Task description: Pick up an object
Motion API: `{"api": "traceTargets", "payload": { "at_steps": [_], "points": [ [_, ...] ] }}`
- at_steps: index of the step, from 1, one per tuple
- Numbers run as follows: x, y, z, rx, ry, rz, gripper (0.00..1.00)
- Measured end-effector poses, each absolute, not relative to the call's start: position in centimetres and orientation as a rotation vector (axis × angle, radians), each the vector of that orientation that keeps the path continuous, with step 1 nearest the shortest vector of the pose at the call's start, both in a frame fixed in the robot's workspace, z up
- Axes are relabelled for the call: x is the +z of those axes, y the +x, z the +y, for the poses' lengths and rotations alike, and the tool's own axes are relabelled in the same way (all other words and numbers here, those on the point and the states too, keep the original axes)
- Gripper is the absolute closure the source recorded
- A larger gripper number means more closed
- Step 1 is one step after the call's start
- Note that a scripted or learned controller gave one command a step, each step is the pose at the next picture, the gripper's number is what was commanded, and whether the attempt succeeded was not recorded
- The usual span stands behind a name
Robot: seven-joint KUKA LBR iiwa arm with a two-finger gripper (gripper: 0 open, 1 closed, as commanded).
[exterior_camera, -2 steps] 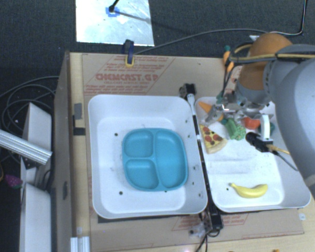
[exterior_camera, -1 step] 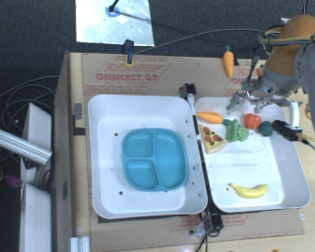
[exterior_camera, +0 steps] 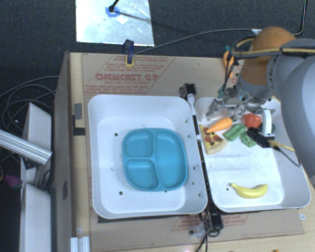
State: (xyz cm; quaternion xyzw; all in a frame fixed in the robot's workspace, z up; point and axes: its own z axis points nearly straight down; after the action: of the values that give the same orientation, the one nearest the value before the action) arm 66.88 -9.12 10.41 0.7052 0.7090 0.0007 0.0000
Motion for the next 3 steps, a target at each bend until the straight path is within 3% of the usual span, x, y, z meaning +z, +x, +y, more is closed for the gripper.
{"api": "traceTargets", "payload": {
  "at_steps": [1,2,3],
  "points": [
    [8.5,66.9,-11.9,0.001,2.217,2.221,0.0],
    [14.7,67.0,-17.8,0.003,2.215,2.219,0.0],
    [9.0,64.6,-15.7,0.008,2.213,2.217,0.0]
  ]
}}
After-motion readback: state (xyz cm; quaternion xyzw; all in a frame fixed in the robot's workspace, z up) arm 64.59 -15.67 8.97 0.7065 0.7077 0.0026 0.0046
